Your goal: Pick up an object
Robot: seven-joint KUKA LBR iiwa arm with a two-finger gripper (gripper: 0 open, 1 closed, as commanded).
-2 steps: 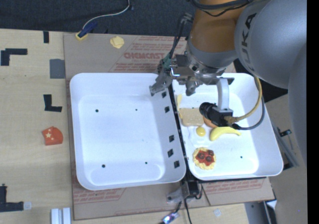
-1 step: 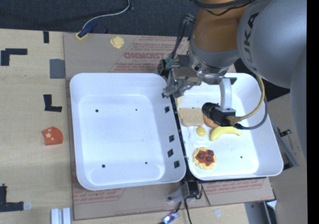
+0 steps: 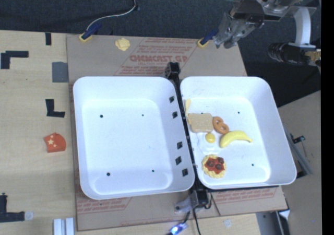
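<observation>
The right bin (image 3: 261,98) holds a small cluster of toy food: a tan bread slice (image 3: 200,121), a brown pretzel (image 3: 220,124), a yellow banana (image 3: 234,138), a small yellow piece (image 3: 210,137) and a round tart with red topping (image 3: 214,166). My gripper (image 3: 227,34) hangs well above the bench beyond the far edge of the right bin, away from all of these. Nothing shows between its fingers.
The left bin (image 3: 88,98) lies beside the right one, joined by a black clip strip (image 3: 177,124). On the bench outside the bins lie a red piece (image 3: 55,142) at the left and a yellow piece (image 3: 122,44) at the back. A cable (image 3: 112,17) runs along the back.
</observation>
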